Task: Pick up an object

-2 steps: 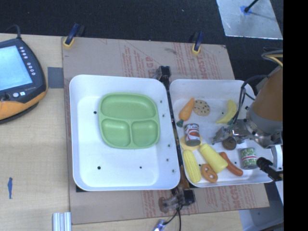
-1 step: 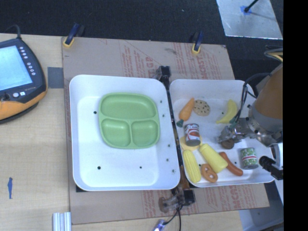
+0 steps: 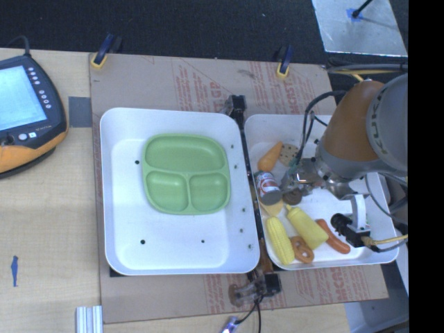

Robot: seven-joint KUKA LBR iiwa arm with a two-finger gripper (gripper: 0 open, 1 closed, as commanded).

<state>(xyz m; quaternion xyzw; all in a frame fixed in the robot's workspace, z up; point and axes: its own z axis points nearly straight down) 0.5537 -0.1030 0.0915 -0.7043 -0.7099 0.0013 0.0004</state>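
My gripper (image 3: 297, 180) hangs low over the middle of the right bin (image 3: 374, 255), under the grey and orange wrist. Just left of it lie a small can (image 3: 266, 182) and a dark round piece (image 3: 291, 197). Behind them are an orange carrot (image 3: 270, 157) and a tan cracker (image 3: 287, 155). Toward the front of the bin lie a corn cob (image 3: 279, 239), a yellow piece (image 3: 307, 227), a brown pretzel (image 3: 302, 250) and a red sausage (image 3: 334, 236). I see nothing held by the gripper.
The left bin (image 3: 125, 241) holds a green divided plate (image 3: 186, 173). A black clamp (image 3: 237, 105) sits at the back between the bins. A teach pendant (image 3: 28, 113) lies on the bench at far left.
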